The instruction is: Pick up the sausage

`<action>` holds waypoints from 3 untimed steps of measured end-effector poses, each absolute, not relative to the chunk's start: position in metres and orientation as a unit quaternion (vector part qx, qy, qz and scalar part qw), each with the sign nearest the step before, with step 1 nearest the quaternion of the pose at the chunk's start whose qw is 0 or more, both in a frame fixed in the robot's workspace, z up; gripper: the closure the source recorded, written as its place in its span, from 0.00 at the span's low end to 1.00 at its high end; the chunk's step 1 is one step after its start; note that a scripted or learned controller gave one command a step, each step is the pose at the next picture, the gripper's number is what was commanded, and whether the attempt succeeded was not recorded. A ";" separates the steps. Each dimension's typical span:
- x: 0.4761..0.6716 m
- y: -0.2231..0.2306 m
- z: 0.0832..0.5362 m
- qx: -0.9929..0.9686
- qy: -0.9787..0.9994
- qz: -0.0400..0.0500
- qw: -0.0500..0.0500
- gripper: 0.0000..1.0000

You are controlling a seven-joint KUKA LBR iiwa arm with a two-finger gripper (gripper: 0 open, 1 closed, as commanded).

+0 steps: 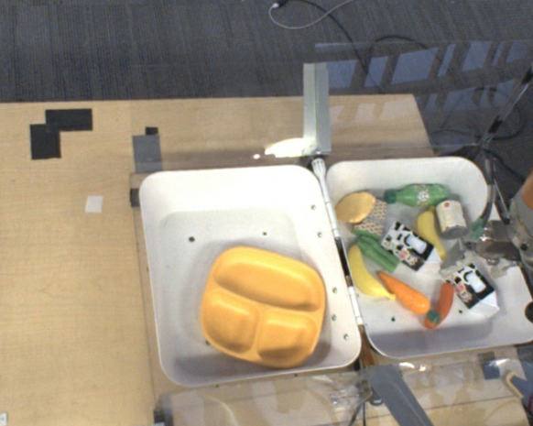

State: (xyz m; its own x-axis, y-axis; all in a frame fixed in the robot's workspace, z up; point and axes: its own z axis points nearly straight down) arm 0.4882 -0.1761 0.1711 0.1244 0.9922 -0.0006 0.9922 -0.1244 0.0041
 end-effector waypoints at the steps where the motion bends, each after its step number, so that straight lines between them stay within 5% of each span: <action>1: 0.549 -0.099 0.151 0.777 0.629 0.001 0.001 0.00; 2: 0.487 -0.092 0.148 0.825 0.566 0.001 0.000 0.00; 3: 0.558 -0.019 0.185 0.768 0.640 0.002 0.001 0.00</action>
